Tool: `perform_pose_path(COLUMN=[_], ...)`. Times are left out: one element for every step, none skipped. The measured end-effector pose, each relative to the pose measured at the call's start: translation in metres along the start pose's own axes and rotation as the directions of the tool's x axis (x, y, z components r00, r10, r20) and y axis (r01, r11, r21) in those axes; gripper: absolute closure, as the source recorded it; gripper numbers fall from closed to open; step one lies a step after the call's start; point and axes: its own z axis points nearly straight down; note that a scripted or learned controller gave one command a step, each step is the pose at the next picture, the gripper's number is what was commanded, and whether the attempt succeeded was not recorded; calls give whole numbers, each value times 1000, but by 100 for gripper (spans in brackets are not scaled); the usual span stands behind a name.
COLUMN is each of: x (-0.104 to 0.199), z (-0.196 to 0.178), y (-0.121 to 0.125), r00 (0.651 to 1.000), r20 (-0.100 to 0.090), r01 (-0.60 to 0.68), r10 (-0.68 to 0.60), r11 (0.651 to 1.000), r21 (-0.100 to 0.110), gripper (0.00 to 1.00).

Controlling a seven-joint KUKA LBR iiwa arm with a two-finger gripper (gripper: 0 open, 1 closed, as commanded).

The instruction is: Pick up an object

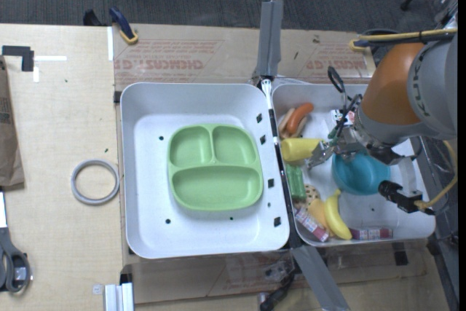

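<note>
Here the right bin holds a small heap of things. A yellow block-like piece lies near the bin's left wall, with an orange-red sausage shape above it. Below the yellow piece a green strip runs along the wall, then a banana and, at the bin's lower left corner, a pink-edged flat packet. A teal rounded object sits mid-bin, just right of the yellow piece. A small red-and-white wrapper lies near the lower rim.

The claw hangs low over this bin, its metal tip just beside the right end of the yellow piece and at the upper left edge of the teal object. Whether it is wide or narrow, I cannot tell; the tip is small and partly lost against the clutter, and nothing is clearly seen between the fingers. The grey arm with its orange band reaches in from the right and covers the bin's upper right part.

The left bin carries a green divided tray, three compartments, lying flat near the middle.

Out on the surface, left of the bins, a grey ring lies alone. Scissors sit at the lower left edge, and a blue-handled clamp is near the cardboard's top left corner.
</note>
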Motion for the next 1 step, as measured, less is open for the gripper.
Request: perform_pose_path(x=[6], z=[-1], y=[42], r00=[999], r20=[1], r01=[33], r10=[-33], r11=[999], r21=[0], gripper=[0])
